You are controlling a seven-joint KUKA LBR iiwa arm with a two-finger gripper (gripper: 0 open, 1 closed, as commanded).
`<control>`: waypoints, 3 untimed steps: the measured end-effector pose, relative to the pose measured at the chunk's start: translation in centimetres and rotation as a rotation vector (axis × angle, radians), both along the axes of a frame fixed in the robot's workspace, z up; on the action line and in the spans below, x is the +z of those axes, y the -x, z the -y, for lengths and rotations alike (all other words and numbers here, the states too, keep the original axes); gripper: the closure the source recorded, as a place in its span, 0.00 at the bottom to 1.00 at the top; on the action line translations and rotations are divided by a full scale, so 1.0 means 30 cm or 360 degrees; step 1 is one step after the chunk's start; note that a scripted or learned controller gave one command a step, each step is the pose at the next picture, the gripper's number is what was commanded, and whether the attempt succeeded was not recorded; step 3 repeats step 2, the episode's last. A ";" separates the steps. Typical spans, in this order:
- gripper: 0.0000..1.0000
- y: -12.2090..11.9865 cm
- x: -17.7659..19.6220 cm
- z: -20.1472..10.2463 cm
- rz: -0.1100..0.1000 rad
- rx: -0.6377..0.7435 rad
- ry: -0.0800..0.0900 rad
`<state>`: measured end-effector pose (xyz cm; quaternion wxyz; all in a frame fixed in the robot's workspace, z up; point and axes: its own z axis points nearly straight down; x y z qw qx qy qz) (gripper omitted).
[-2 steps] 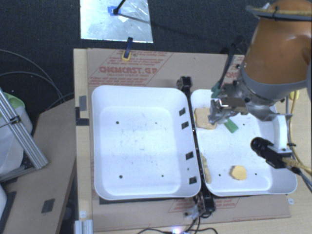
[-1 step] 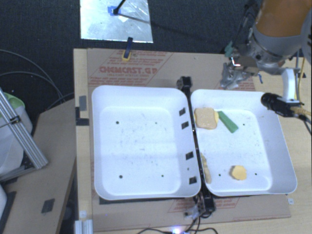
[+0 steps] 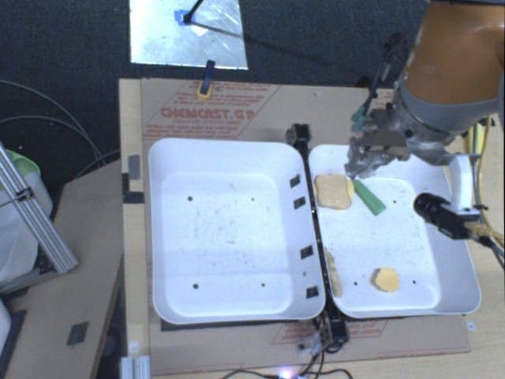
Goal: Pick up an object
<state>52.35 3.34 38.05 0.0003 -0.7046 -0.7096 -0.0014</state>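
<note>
In the right bin lie a pale yellow slab like a bread slice near the back left, a green stick just right of it, and a small orange-yellow lump toward the front. A thin tan piece lies against the bin's left wall. My gripper hangs low over the back of the right bin, its tip right above the gap between the yellow slab and the green stick. I see nothing held in it.
The left bin stands beside the right one, with black clips along the shared divider. A black cylinder on the arm juts over the right bin's right side. A metal sheet lies beyond the bench.
</note>
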 end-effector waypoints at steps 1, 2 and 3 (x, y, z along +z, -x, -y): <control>1.00 0.126 0.040 -0.173 0.0004 0.0005 0.0000; 1.00 0.121 0.183 0.046 0.0010 -0.0019 0.0005; 1.00 0.121 0.183 0.046 0.0010 -0.0019 0.0005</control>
